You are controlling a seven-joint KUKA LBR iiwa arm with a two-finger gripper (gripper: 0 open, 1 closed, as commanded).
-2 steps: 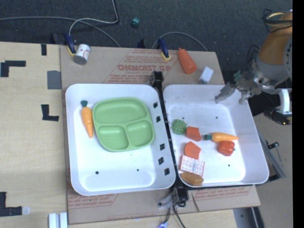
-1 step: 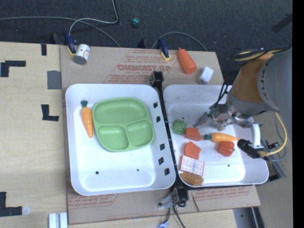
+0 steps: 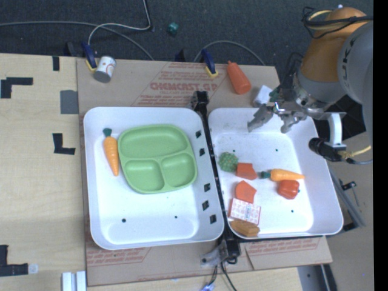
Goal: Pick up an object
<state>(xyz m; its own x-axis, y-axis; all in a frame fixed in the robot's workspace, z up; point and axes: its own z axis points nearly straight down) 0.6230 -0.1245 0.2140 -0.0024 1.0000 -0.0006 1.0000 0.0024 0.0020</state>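
My gripper hangs over the back of the right bin, its two grey fingers spread apart with nothing between them. Below it in that bin lie a green broccoli piece, two orange-red blocks, a carrot with a green stub, a red pepper, a red-and-white printed packet and a brown bread-like piece. The left bin holds a green divided plate and an orange carrot.
An orange bottle-shaped toy lies on the cardboard behind the right bin. A small white can sits at the back left. Black clips run along the divider between the bins. Cables cross the dark floor behind.
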